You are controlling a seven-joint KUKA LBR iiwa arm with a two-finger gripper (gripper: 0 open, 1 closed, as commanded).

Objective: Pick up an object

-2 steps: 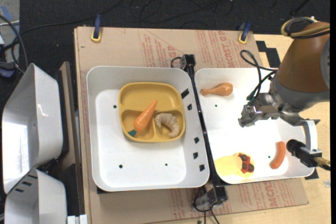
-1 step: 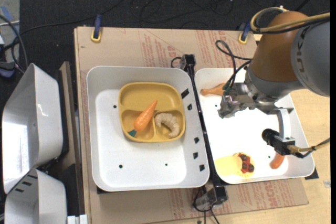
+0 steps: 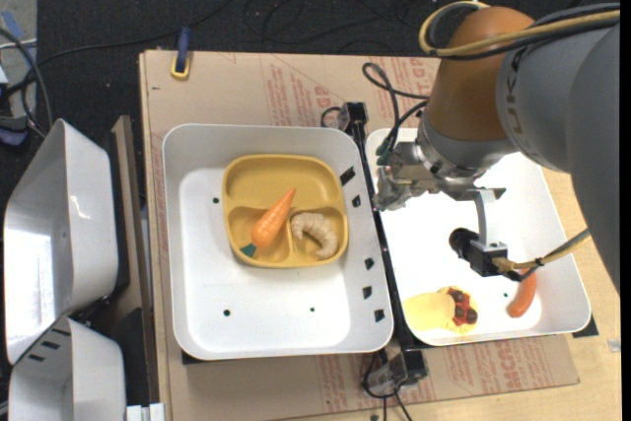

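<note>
Cardboard-covered table (image 3: 286, 84): claw (image 3: 392, 180) hovered at shallow white right bin's (image 3: 434, 276) left edge, grip unreadable; approach step, seemingly needing a reach toward the orange carrot-shaped toy (image 3: 523, 295).

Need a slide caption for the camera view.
KUKA arm above right bin; yellow plate in left bin holds carrot and shrimp.

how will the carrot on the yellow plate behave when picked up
The carrot looks like smooth moulded plastic, probably stiff and light. Its tapered shape may slip or roll from a pinch. Lying across the divider of the yellow plate, it could rock.
</note>
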